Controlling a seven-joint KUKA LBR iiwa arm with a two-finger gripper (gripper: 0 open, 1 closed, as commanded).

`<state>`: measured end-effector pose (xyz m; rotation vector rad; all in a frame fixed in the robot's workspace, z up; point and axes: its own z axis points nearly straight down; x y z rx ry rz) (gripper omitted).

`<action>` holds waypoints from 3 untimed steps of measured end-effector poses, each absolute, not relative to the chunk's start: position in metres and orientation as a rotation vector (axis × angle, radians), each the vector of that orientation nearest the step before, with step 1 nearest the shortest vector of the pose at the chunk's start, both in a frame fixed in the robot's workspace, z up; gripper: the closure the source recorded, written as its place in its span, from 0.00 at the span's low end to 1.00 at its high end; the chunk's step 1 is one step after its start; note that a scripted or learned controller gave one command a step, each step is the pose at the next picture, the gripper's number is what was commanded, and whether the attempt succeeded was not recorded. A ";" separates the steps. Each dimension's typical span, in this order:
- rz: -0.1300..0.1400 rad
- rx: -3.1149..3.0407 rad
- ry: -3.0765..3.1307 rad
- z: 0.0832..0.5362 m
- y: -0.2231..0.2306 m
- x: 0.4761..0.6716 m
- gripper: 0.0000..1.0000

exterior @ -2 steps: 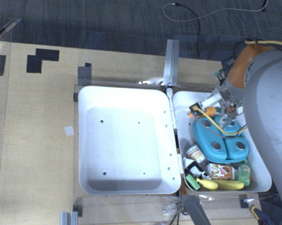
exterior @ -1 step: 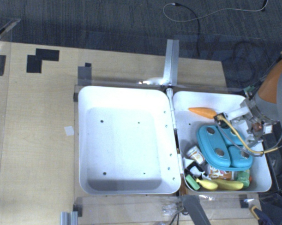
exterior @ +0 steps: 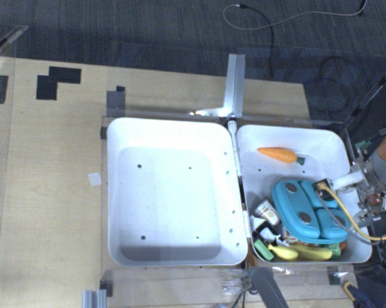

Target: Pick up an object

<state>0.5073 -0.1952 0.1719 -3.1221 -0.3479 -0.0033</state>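
Wooden bench, two white bins: your gripper [exterior: 373,199] sits at three o'clock by the right bin [exterior: 320,137], its grip state unclear. Nothing lifted; carrot [exterior: 278,155] and blue toy [exterior: 305,211] remain inside.

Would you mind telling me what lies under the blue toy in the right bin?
A banana pokes out beneath the blue toy's lower edge, with a green piece and a small silver item at its left. Whatever else sits beneath is covered.
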 end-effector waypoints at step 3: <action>-0.004 -3.113 -0.434 0.218 -0.204 0.624 0.00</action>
